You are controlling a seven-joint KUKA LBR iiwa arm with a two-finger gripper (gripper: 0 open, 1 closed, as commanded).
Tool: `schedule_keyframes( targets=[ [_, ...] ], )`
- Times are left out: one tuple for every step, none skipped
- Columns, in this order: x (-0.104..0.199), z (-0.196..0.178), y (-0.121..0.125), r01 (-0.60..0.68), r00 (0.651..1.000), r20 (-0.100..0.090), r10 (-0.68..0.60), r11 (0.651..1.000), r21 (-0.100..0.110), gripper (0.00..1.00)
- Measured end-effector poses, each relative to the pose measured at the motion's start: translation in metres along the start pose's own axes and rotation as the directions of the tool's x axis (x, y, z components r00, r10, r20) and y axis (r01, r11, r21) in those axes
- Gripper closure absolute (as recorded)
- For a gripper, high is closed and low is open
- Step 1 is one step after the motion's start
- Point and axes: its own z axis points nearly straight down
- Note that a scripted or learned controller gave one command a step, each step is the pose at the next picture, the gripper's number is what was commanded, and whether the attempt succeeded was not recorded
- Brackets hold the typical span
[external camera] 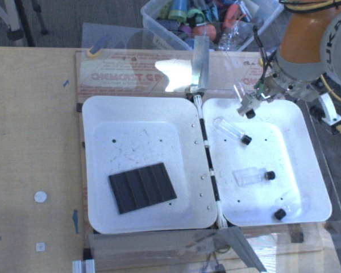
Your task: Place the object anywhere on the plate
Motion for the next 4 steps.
schedule_keyframes(
  targets=[
    [0.081, 0.016, 0.004, -0.08, 0.997, -0.003, 0.08, 0.997, 0.003, 1.0],
    [0.113, 0.018, 0.058, 0.234, 0.972, 0.0, -0.234, 0.972, -0.003, 1.0],
    [0.173, 0.059, 0.081, 0.121, 0.993, -0.003, -0.121, 0.993, 0.003, 1.0],
    [0.233, 0.106, 0.102, -0.066, 0.998, -0.004, 0.066, 0.998, 0.013, 1.0]
  ],
)
